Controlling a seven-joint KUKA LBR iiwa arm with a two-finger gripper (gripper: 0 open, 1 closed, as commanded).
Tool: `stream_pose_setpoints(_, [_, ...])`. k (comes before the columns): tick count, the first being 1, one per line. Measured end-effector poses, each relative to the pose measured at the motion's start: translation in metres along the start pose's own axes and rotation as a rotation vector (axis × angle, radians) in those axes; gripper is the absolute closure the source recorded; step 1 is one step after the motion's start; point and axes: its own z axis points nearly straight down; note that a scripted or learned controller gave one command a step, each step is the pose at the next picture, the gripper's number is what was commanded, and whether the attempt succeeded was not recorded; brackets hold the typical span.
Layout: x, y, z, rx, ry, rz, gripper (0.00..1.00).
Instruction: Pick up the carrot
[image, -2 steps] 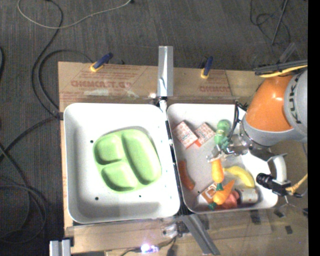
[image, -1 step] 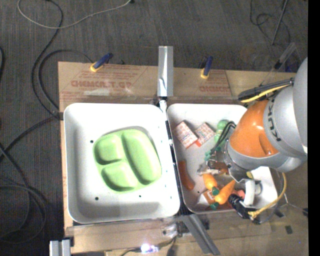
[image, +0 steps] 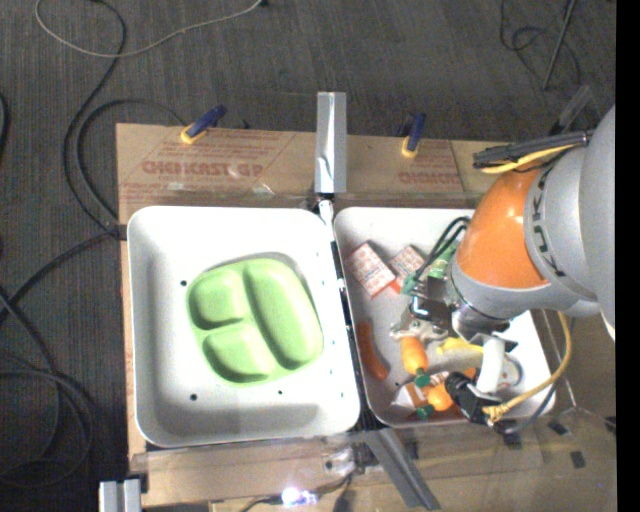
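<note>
Tool (image: 432, 368) above cluttered right bin (image: 352, 232)

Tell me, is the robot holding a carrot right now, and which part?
Cannot be told. The tool hangs low over the right bin, right by a carrot, but the wrist hides its tip.

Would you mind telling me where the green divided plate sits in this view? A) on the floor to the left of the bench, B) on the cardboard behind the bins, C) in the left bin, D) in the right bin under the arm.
C: the green divided plate lies flat inside the left bin, while the arm reaches over the right bin.
</note>
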Motion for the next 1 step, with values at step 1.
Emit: stream_pose_setpoints(1, [0.0386, -0.0115, 0.0001, 0.000, 0.001, 0.058, 1.00])
